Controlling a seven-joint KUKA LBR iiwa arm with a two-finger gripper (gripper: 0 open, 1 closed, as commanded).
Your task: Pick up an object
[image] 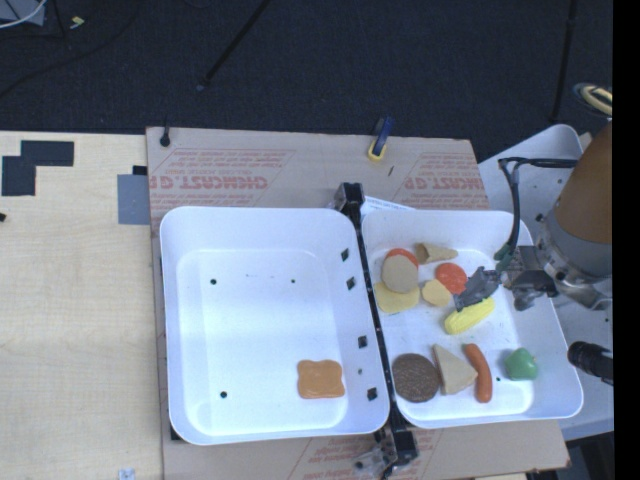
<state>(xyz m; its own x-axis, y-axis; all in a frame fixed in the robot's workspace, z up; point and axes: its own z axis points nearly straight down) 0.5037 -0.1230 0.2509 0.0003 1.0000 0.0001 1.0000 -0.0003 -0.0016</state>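
The right bin holds several toy foods: a red and tan piece, a red tomato-like round, a yellow corn cob, a brown round cookie, a tan wedge, an orange sausage and a green piece. My gripper reaches in from the right and hangs low over the bin, right above the corn cob and beside the red round. Nothing shows between its fingers. An orange toast slice lies in the left bin.
Both bins rest on a cardboard sheet on the wooden bench. A black divider clip sits between the bins at the back. A blue and yellow clamp stands at the cardboard's far edge. Cables run along my arm at the right.
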